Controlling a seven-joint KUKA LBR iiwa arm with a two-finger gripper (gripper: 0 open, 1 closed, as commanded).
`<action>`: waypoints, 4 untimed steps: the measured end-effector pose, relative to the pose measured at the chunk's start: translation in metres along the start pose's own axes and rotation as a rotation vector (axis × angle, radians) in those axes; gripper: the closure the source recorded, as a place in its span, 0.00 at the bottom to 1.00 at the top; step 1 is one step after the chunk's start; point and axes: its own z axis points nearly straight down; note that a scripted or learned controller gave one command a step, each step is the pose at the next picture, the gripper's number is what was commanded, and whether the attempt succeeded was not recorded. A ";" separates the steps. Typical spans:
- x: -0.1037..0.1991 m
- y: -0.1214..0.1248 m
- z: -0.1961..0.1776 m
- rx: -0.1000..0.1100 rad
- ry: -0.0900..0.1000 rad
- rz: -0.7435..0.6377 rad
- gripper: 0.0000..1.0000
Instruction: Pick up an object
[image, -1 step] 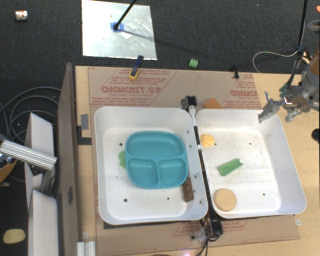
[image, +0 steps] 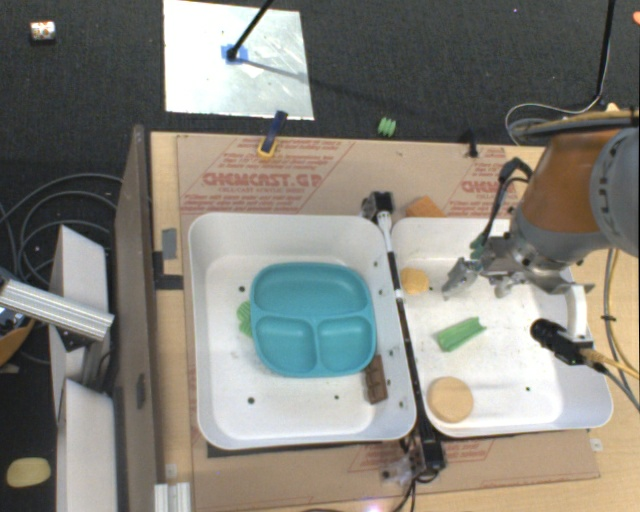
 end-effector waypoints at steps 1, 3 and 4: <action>-0.003 -0.039 0.085 -0.012 -0.008 0.010 0.00; -0.004 -0.057 0.071 -0.014 -0.004 0.008 1.00; 0.062 0.009 -0.024 -0.026 -0.005 -0.004 1.00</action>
